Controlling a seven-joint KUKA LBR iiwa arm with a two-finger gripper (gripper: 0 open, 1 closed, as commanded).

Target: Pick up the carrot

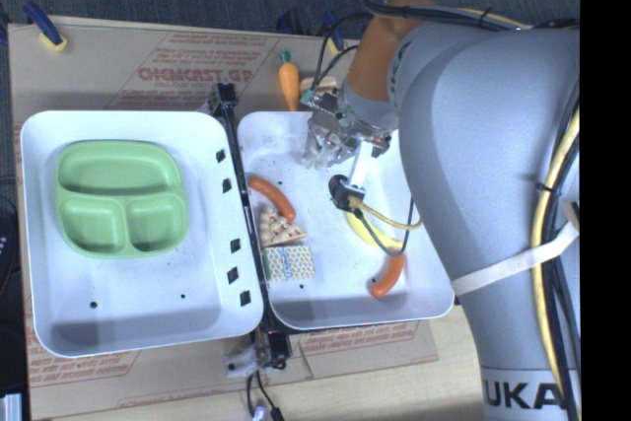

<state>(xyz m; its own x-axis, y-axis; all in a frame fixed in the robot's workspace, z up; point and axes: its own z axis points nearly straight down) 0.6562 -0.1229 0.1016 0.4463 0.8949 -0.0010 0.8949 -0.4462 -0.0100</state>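
Beyond the right white plastic bin's (325, 315) far rim, on the cardboard, we see the small orange carrot (288, 85), our two-finger metal gripper (323, 151) just inside that rim, fingers' spread untellable, open floor beneath it.

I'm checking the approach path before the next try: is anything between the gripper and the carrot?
The carrot lies outside the bins, beyond the right bin's far rim. The gripper hangs inside that bin, so the rim lies between them.
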